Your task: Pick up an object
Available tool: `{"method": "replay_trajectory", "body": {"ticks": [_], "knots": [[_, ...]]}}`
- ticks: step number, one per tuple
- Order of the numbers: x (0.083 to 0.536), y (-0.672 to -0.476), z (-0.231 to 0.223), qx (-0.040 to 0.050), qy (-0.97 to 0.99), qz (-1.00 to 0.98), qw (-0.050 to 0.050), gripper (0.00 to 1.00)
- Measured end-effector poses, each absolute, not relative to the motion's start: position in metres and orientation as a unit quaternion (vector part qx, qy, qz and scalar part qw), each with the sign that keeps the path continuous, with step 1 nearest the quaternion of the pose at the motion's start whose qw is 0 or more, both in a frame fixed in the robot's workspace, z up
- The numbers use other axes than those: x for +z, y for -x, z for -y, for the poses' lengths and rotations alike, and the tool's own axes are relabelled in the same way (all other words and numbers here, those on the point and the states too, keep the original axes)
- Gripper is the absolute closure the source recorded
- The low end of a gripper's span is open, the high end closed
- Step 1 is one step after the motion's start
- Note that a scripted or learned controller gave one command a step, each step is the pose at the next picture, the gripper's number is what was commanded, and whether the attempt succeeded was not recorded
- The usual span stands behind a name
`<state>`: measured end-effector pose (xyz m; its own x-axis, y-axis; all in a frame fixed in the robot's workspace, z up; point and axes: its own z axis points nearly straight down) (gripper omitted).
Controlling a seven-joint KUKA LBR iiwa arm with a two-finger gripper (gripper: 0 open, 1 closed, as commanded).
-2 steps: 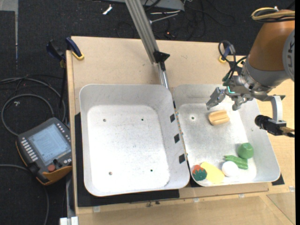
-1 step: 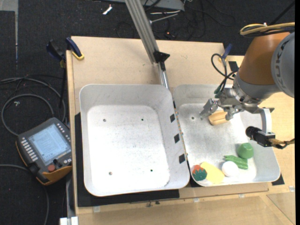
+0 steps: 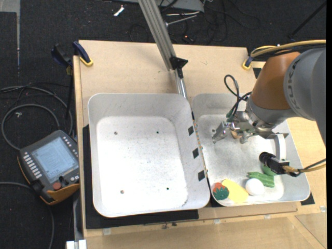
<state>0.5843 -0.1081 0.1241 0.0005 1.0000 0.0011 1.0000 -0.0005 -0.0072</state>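
White egg-shaped object (image 3: 254,186) lies at five o'clock in the right bin (image 3: 209,113), touching a yellow piece (image 3: 237,192) and a green toy (image 3: 264,177). At its eleven o'clock, the gripper (image 3: 226,130) hovers above the bin floor; whether it is parted or closed cannot be told.

Bright, even overhead light; white bins (image 3: 140,154) nearly wash out, shadows stay soft, and the picture is slightly grainy throughout.
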Motion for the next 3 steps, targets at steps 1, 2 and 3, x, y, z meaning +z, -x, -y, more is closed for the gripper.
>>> {"method": "replay_trajectory", "body": {"ticks": [1,2,3], "knots": [[0.094,-0.584,0.107,0.0003,0.707,0.707,0.000,0.00],[0.105,-0.585,0.108,-0.0002,0.707,0.707,0.000,1.00],[0.159,-0.595,0.109,-0.0016,0.706,0.708,-0.003,1.00]]}}
